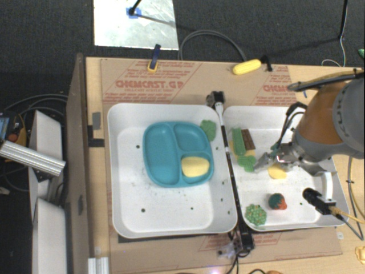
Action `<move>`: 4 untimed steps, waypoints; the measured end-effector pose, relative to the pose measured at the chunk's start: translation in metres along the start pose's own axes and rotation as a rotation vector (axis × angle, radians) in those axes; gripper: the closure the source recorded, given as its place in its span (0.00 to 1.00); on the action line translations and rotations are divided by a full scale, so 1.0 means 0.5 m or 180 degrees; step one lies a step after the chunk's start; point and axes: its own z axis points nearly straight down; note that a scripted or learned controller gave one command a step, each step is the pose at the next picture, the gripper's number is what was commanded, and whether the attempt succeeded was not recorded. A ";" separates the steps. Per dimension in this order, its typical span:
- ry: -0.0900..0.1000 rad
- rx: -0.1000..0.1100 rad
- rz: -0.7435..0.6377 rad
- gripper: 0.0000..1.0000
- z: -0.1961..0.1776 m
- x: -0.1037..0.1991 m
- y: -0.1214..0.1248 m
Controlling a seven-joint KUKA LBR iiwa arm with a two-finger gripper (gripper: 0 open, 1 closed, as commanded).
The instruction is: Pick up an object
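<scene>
on the left is a white bin (128, 210). a blue plate (165, 153) with parts in it sits in the middle of that bin. a soft yellow lump (195, 166) lies in the lower right part of the plate. a small green thing (209, 129) sits just off the plate's top right corner, by the wall between the bins.

next comes the right bin (296, 216). near its left wall a green and yellow stick (238, 142) lies next to a brown bar (247, 139); they look like they touch. just below them is a green leafy piece (247, 162). near the bottom left corner of this bin is a round bumpy green ball (256, 214). a bit to the right of it is a small toy that is red and dark green (277, 201).

the gripper (271, 161) is low over the middle of the right bin, with the grey and orange arm (328, 124) behind it on the right. one thin finger points left toward the green leafy piece. a small yellow piece (278, 173) lies on the bin floor right under the gripper. it is blurry there, so i cannot tell if the fingers are apart or closed, or if they touch the yellow piece.

a yellow banana shape (246, 67) lies on the cardboard above the right bin.
</scene>
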 end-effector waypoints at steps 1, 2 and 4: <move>-0.0010 -0.0021 0.0004 1.00 -0.024 -0.005 0.005; -0.0010 -0.0020 0.0003 0.00 -0.024 -0.005 0.005; -0.0002 0.0004 0.0019 0.00 0.001 0.000 -0.120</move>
